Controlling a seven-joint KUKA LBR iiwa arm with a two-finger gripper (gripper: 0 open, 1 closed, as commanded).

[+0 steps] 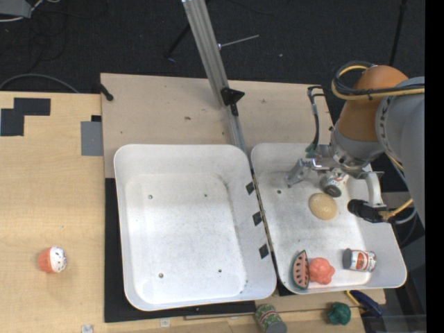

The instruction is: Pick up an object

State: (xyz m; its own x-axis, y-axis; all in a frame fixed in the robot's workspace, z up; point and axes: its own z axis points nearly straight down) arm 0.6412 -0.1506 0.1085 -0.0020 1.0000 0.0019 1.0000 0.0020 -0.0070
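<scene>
Along the bottom edge, lower right: green ball (338, 313) off the bin. Inside the right bin (395, 272), low: watermelon slice (300, 269) touching a pink lump (321, 270), small can (359, 260) beside. Up at mid-right: tan round object (322, 206), lying free. Just above it, gripper (331, 183) hanging close; grasping or not, cannot tell. Far lower left: red-and-white ball (52, 260) on the bench.
</scene>
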